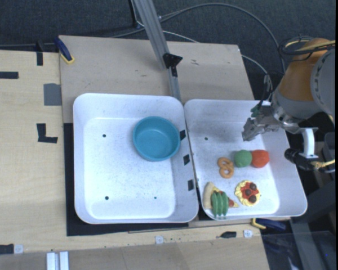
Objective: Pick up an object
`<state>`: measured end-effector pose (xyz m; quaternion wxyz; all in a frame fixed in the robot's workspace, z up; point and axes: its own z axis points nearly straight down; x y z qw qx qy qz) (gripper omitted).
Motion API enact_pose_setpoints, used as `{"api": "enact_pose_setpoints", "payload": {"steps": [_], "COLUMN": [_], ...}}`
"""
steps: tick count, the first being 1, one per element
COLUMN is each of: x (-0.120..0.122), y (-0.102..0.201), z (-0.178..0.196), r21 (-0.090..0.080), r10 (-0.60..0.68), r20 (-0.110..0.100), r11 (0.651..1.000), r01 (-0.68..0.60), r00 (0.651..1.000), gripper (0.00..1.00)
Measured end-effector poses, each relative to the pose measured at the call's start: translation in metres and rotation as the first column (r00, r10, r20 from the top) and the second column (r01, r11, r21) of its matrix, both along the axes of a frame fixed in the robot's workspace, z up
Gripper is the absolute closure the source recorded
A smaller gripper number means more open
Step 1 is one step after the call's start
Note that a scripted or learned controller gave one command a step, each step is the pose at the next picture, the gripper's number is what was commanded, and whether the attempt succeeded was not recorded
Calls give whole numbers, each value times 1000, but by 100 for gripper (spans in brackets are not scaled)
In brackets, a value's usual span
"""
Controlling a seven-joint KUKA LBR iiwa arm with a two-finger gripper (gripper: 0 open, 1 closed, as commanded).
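The gripper (252, 129) is being held above the right bin (214, 114); its opening cannot be told, and nothing is being gripped. The green ball (243, 158), just below, should be approached vertically, centred, clear of the red ball (260, 158).

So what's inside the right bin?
In the right bin: a pretzel, green ball, red ball, pizza slice and green vegetable. The gripper covers some floor.

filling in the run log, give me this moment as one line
gripper above right bin, holding nothing | pretzel, green ball, red ball below it | blue bowl in left bin
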<state>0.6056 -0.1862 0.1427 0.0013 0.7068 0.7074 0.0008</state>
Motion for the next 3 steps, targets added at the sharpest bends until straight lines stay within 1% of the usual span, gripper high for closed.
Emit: {"api": "enact_pose_setpoints", "payload": {"steps": [1, 2, 3], "x": [-2, -1, -20], "y": [-2, -2, 57], "z": [62, 72, 76], "r21": [0, 1, 2], "r10": [0, 0, 4], "r20": [2, -3, -3], "r11": [1000, 1000, 1000], "r01": [0, 0, -4], "r00": [1000, 1000, 1000], "gripper": [100, 100, 100]}}
